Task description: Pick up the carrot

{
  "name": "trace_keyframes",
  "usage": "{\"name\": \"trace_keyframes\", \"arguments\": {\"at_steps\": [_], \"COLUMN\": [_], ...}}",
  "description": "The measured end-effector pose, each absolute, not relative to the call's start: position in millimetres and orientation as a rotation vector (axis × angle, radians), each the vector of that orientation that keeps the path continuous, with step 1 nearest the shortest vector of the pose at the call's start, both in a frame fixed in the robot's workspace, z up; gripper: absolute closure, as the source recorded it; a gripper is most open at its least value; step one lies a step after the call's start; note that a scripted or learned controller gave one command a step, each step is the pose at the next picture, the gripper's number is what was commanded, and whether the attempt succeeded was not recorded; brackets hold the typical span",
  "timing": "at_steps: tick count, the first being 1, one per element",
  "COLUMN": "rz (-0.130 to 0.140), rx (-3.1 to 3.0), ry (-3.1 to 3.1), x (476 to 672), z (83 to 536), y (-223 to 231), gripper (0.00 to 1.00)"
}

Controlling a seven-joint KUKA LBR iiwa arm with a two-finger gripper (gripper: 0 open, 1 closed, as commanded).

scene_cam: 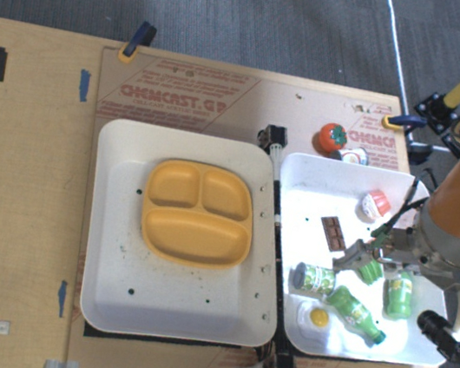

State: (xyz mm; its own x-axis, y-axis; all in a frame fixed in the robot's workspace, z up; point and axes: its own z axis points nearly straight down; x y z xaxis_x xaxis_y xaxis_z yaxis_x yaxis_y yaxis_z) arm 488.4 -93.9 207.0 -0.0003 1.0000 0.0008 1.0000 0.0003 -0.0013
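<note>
My gripper hangs low over the middle of the right bin, below the grey wrist and the orange band. A small green piece lies right under it, touching or nearly so. Close around it are a green can on its side, a green bottle and another green item. The arm hides the bin's right part.
The right bin also holds a brown bar, a red and white item and a white piece with a yellow centre. A red tomato sits on the bench behind it. The left bin holds a yellow divided plate.
</note>
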Motion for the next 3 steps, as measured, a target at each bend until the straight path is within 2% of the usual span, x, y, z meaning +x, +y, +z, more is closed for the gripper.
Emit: {"name": "trace_keyframes", "arguments": {"at_steps": [1,2,3], "rz": [0.001,-0.002,-0.001], "rx": [-2.237,-2.242,-2.488], "ry": [-2.202,-2.201,-1.921], "x": [479.2,480.3,479.7], "z": [184,194,245], "y": [-36,-36,-86], "gripper": [0.00,1.00,1.00]}}
